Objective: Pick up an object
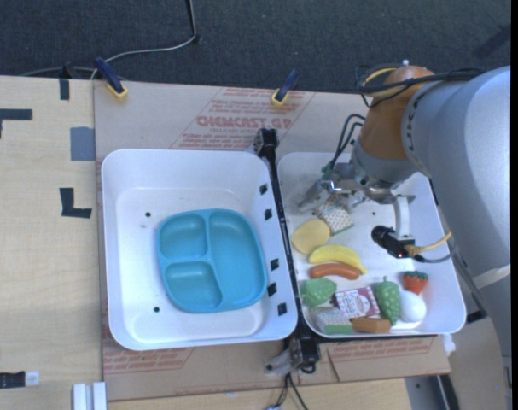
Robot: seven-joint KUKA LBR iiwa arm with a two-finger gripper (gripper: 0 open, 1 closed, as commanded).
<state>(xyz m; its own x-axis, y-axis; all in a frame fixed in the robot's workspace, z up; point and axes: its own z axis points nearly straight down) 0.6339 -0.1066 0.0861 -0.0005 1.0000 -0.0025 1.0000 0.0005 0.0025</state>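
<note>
camera view: grey arm with orange band reaching in from the right, gripper (331, 191) low in the right bin (451, 310), just above a tan cracker-like piece (338, 219); open or closed, cannot tell. below it, a yellow round piece (310, 236), banana (336, 255), hot dog (335, 272), strawberry (415, 282), white egg (413, 309). blue divided plate (212, 259) in the left bin (122, 229).

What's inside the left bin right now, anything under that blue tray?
The left bin holds one blue divided tray, lying flat with nothing in its three compartments. Whatever might lie under the tray is covered, so I cannot tell.
</note>
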